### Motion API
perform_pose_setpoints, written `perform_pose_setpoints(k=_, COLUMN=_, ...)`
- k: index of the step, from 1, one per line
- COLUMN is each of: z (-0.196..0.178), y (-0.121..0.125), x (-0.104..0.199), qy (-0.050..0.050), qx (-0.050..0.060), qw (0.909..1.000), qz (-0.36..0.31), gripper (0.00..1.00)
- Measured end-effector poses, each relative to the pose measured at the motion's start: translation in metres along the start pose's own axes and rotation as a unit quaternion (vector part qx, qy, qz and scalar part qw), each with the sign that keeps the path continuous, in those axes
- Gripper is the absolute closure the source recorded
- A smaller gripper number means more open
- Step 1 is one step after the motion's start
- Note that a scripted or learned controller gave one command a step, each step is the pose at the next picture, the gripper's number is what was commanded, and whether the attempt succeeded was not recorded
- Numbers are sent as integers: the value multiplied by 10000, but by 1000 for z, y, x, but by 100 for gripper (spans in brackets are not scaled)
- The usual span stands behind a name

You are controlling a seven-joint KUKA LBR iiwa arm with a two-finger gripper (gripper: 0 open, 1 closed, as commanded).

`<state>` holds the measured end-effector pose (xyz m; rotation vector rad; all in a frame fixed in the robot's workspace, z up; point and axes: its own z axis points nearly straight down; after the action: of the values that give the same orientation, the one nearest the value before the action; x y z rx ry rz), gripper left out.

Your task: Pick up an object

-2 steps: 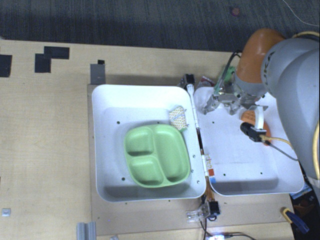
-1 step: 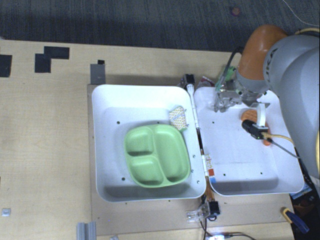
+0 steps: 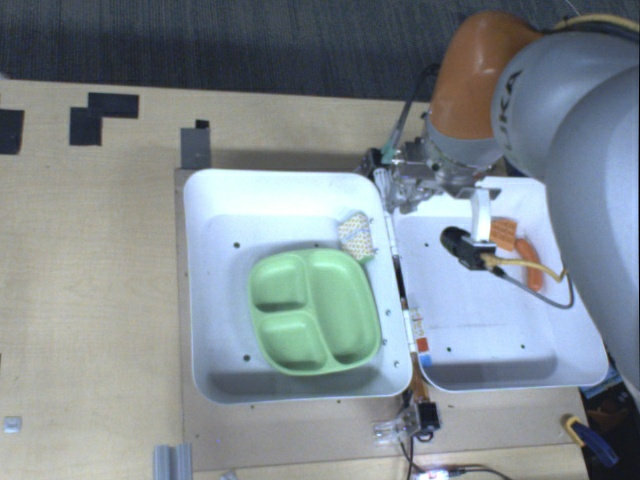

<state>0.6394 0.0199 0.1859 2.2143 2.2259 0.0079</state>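
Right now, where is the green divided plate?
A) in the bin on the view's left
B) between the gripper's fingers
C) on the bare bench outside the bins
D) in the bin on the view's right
A: the green plate lies flat on the floor of the left-hand bin, apart from the gripper, which is up at the far end of the divide between the bins.

I find the right bin's (image 3: 480, 328) lower floor open; in the left bin (image 3: 225, 228), a green divided plate (image 3: 312, 310) blocks the middle, leaving the upper-left floor free.
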Motion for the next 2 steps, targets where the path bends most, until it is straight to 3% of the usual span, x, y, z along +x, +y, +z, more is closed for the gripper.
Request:
perform_pose_setpoints(k=1, z=-37, y=30, x=91, qy=1, qx=4, qw=10000, qz=-2, gripper=100)
perform_pose_setpoints(k=2, z=-54, y=-28, x=104, qy=-4, qx=9, qw=10000, qz=-8, gripper=100)
